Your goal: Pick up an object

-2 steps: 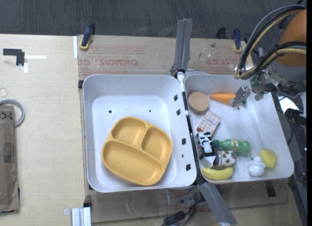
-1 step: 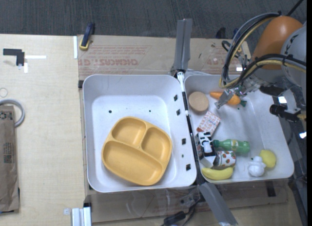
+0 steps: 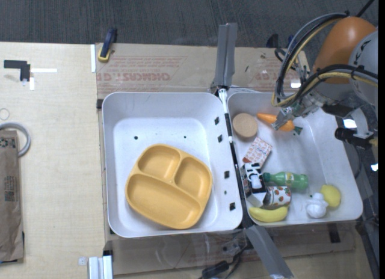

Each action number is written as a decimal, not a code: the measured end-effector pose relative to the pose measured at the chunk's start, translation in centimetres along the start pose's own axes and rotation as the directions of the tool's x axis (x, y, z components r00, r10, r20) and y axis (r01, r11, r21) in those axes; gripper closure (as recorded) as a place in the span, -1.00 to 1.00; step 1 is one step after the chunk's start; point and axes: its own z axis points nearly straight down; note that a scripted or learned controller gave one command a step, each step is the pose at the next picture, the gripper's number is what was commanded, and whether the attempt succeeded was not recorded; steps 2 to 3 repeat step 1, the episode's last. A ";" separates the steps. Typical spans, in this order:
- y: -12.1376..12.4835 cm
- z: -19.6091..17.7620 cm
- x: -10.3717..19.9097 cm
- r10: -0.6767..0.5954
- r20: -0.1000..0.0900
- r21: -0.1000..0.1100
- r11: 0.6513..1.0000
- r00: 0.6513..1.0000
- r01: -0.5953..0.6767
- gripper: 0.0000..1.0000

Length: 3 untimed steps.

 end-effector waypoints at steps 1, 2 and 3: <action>1.7 -8.9 2.4 -0.061 0.002 -0.005 0.998 0.998 0.061 1.00; 1.7 -8.9 2.4 -0.061 0.002 -0.005 0.998 0.998 0.061 1.00; 1.7 -8.9 2.4 -0.061 0.002 -0.005 0.998 0.998 0.061 1.00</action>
